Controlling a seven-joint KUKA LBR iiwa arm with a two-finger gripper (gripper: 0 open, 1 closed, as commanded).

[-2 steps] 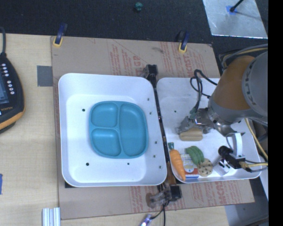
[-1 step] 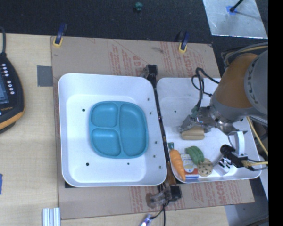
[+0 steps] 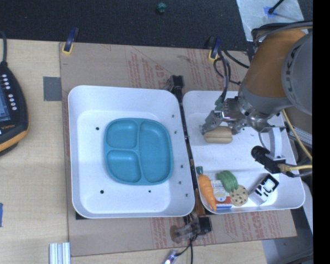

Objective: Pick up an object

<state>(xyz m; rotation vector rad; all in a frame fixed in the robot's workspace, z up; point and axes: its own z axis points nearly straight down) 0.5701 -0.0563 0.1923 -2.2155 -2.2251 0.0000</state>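
End effector (image 3: pixel 219 123) down over the tan oblong bread-like piece (image 3: pixel 218 136) at 12 o'clock of the right white bin (image 3: pixel 297 199), finger state can't tell; grasp step, next likely close and lift.

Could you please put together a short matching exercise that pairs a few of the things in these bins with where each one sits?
Things:
1. blue divided plate
2. carrot
3. tan bread roll
4. black and white block

Places:
A. right bin, upper part, just below the gripper
B. right bin, lower right corner
C. middle of the left bin
D. right bin, lower left, beside the wall between the bins

Pairs: 1-C, 2-D, 3-A, 4-B
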